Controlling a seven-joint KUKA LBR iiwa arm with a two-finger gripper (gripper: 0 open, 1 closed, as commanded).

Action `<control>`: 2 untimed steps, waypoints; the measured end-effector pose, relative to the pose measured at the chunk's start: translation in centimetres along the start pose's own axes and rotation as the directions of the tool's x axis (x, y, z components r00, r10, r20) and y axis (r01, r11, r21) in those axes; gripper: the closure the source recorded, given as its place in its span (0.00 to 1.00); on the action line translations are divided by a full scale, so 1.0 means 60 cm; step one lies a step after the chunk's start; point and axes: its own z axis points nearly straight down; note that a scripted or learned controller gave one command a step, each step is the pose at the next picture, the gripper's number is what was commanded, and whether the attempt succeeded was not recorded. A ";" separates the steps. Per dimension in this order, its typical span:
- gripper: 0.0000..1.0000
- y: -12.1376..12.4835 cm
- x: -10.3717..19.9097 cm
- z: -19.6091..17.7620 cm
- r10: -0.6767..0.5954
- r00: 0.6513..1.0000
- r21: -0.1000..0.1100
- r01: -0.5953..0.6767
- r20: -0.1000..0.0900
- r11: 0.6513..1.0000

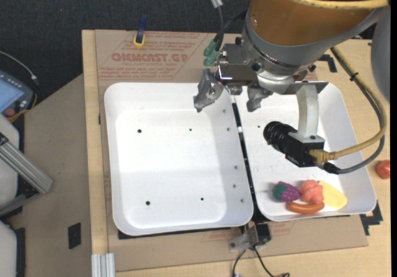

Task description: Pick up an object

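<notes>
Our gripper [231, 100] hangs over the far end of the seam between the two white bins, its fingers [205, 97] spread wide with nothing between them. One fingertip sits above the left bin [167, 158], the other above the right bin [347, 120].

The things we could pick lie well away from the fingers, toward the near edge of the right bin: a purple grape cluster [286, 192], a pink-orange lump [312, 190], a yellow piece [335, 197] and an orange-red sausage-shaped piece [305, 207], all crowded together and touching.

We judge them to be small toy foods, light and fairly stiff, with smooth skins that may slip. The sausage piece looks best taken across its narrow middle; the grapes' bumpy surface should grip well. The crowding risks nudging neighbours.
</notes>
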 end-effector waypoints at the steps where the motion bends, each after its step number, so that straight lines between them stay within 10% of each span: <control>1: 0.00 0.001 -0.091 -0.108 0.007 1.000 -0.006 -0.007 0.000 1.000; 2: 1.00 0.001 -0.085 -0.120 0.001 1.000 -0.002 -0.001 0.000 1.000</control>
